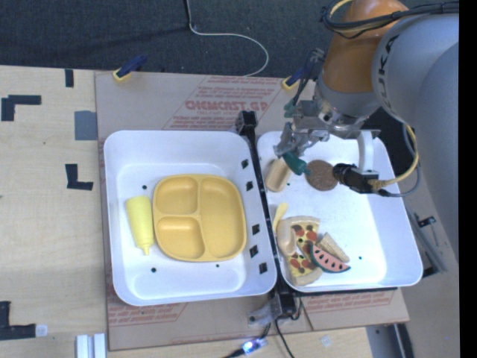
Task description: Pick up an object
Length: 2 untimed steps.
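Beige bread-like object [277, 174] lies at the right bin's [387, 222] upper left, just beneath the tool [292, 152], whose opening cannot be told; crowding the bin wall risks a failed grasp.

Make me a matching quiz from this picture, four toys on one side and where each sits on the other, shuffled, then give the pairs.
Things:
1. yellow divided plate
2. yellow bottle
3. brown cookie
4. watermelon slice

Places:
A. right bin, under the arm's wrist
B. left bin, along the plate's left side
C. right bin, near front, on the pizza slice
D. middle of the left bin

Pairs: 1-D, 2-B, 3-A, 4-C
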Each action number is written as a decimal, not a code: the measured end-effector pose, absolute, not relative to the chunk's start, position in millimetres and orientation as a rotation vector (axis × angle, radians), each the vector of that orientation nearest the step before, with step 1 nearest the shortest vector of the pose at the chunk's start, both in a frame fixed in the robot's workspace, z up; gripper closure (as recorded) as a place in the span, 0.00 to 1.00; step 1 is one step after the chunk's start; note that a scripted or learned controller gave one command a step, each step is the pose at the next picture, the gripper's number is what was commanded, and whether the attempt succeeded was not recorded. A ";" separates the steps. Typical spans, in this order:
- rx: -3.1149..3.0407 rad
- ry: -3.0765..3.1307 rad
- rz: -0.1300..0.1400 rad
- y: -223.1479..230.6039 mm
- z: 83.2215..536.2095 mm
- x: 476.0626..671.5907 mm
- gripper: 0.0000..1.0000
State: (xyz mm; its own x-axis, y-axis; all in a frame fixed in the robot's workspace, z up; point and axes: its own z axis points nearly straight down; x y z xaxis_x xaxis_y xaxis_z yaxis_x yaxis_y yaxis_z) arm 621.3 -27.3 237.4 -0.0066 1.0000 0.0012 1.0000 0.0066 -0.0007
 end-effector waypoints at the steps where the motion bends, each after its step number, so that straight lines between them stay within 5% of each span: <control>1: -2.214 -2.227 0.001 23.4 236.3 634.3 1.00; 2: -2.219 -2.223 0.004 38.4 221.2 640.0 1.00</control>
State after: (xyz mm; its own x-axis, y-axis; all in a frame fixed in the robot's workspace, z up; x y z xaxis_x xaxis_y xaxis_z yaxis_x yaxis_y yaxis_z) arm 640.0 38.4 221.2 -0.0019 1.0000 -0.0011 1.0000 0.0019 -0.0026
